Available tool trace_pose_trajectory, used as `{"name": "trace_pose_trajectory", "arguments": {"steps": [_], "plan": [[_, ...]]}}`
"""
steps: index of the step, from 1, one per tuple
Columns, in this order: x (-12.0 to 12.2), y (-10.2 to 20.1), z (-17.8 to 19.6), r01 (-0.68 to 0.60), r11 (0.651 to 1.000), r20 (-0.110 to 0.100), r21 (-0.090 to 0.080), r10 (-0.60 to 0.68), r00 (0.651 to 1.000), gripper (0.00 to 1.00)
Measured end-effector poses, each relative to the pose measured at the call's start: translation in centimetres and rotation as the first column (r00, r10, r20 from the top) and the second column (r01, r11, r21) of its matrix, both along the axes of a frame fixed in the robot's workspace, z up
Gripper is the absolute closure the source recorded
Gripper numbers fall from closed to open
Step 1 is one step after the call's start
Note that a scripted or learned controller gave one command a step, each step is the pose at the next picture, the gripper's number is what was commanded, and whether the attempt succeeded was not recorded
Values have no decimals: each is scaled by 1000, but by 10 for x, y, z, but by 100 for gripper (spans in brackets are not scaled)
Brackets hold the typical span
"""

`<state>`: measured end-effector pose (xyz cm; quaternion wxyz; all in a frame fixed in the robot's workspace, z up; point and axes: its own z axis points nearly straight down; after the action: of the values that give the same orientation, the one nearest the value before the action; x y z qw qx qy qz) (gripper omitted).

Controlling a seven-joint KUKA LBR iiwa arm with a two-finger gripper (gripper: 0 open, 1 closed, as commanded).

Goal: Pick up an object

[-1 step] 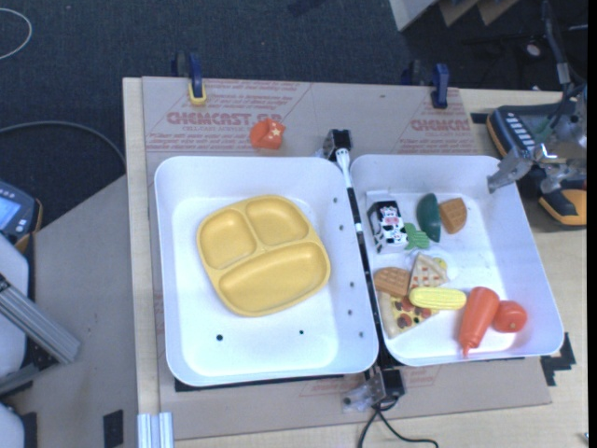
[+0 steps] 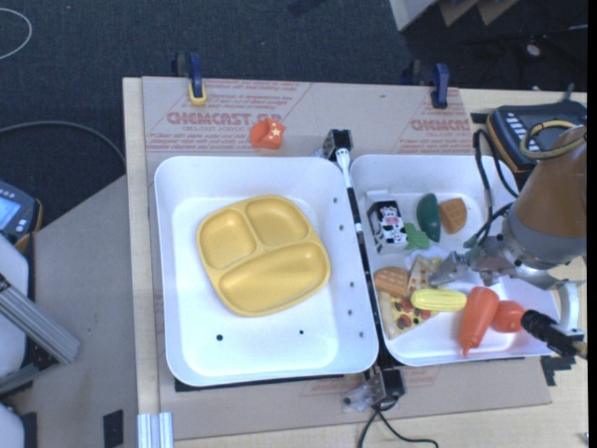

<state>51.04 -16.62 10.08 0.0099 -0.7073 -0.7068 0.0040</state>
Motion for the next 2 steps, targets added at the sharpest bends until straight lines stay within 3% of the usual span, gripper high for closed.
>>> {"name": "trace_pose_trajectory", "arguments": {"steps": [1,2], "plan": [[-29,72,-13,2,1000,33,-16,-2,999,0],[-26,74,-1,0,1000,37,-9,1,999,100]]}}
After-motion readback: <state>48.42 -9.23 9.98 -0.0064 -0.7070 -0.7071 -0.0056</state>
